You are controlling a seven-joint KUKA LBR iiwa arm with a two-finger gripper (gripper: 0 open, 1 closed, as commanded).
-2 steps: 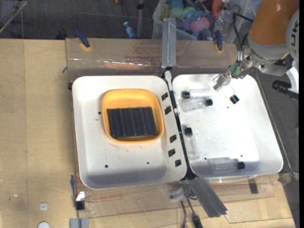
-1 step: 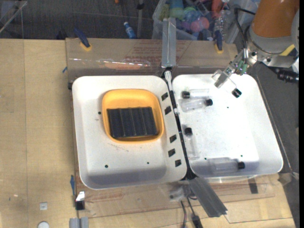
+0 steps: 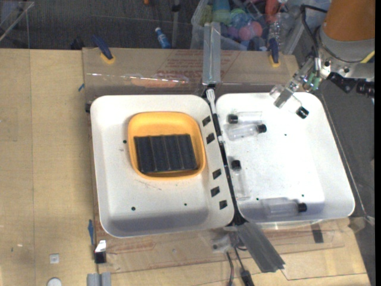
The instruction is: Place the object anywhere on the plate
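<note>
An orange-yellow plate point(image 3: 164, 120) sits in the left bin point(image 3: 110, 159). A black ribbed rectangular object point(image 3: 165, 153) lies flat on the plate, filling most of its middle. My gripper point(image 3: 282, 96) hangs over the far edge of the right bin point(image 3: 321, 159), well to the right of the plate and apart from the black object. Nothing is visible in the gripper.
Clear tubes with black caps lie in the right bin: one near the back point(image 3: 247, 127), one by the divider point(image 3: 236, 166), one at the front point(image 3: 283, 207). A small black piece point(image 3: 302, 112) lies under the gripper. A crate of coloured toys point(image 3: 247, 11) stands behind the bins.
</note>
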